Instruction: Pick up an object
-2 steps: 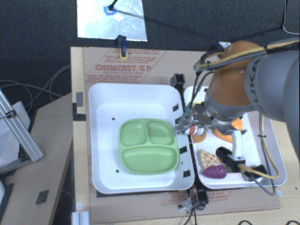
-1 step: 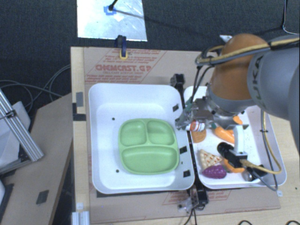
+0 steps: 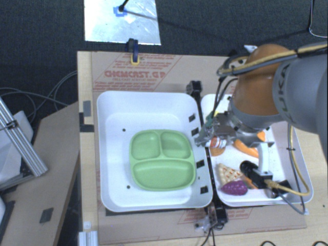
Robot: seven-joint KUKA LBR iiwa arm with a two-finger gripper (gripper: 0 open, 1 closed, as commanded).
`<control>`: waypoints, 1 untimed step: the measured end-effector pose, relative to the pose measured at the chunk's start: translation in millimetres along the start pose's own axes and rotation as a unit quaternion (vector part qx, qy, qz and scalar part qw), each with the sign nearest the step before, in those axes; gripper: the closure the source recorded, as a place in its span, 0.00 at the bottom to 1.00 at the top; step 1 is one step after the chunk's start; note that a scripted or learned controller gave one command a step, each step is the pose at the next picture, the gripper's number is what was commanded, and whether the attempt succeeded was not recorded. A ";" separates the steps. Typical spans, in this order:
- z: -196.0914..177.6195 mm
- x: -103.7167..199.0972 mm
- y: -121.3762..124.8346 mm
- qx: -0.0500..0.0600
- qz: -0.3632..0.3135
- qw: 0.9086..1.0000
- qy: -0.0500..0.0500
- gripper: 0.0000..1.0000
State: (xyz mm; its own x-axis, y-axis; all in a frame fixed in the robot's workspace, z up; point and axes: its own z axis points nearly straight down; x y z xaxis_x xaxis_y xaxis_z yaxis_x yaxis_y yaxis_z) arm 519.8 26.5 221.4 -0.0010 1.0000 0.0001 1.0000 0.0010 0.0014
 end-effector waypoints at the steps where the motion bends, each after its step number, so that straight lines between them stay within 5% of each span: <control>1: -3.2 -0.8 0.6 0.000 0.000 1.000 0.000 1.00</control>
